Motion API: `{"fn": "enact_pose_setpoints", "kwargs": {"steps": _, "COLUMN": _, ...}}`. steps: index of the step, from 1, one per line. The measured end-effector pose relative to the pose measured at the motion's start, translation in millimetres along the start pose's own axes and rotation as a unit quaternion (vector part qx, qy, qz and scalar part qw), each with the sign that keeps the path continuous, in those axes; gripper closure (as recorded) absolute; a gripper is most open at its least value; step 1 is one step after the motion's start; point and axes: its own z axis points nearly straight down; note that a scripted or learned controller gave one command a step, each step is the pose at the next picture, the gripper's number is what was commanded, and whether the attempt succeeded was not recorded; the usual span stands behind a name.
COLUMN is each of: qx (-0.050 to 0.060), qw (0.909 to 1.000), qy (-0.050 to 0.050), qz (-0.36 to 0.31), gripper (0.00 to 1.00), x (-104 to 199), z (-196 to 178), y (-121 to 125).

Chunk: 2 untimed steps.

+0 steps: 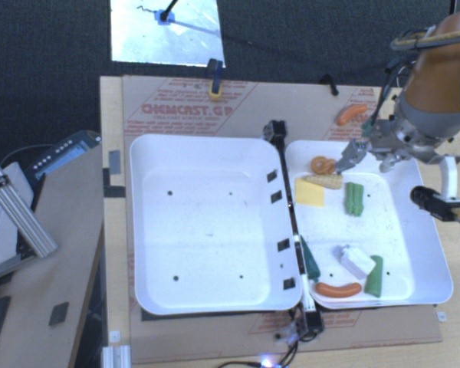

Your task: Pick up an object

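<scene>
My gripper hangs over the far left part of the right bin, reaching in from the right. Its tip is just above a pale yellow corn cob and beside an orange pretzel-shaped ring. A yellow cheese block lies just in front of the corn. A green bean pod lies to the right of it. Nothing can be seen held in the gripper.
Near the right bin's front lie a white block, a green piece and an orange sausage. A dark green item rests by the divider. Another orange sausage lies on the board behind the bins. The left bin adjoins.
</scene>
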Motion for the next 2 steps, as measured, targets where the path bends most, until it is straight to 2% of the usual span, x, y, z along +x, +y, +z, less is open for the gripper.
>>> {"fn": "enact_pose_setpoints", "kwargs": {"steps": 1, "qx": -0.004, "qw": 1.0000, "qy": 0.003, "qz": -0.007, "gripper": 0.00, "x": 136, "z": -68, "y": -17}}
{"fn": "enact_pose_setpoints", "kwargs": {"steps": 2, "qx": 0.003, "qw": 1.0000, "qy": 0.001, "qz": -0.004, "gripper": 0.00, "x": 195, "z": 30, "y": 13}}
